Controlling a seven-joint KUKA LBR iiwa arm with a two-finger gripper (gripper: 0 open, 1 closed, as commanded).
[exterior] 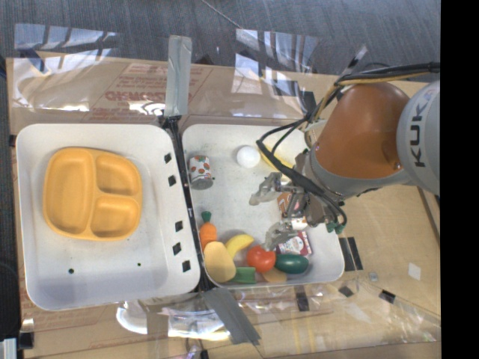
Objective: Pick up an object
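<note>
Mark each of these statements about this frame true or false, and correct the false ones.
1. The yellow divided plate lies in the left bin. True.
2. The white ball lies inside the plate. False: it lies in the right bin, near its far wall.
3. The small can stands close to the divider between the bins. True.
4. The pincer hovers over the left bin. False: it is over the right bin.
5. The tomato sits among the toy foods at the right bin's near edge. True.
</note>
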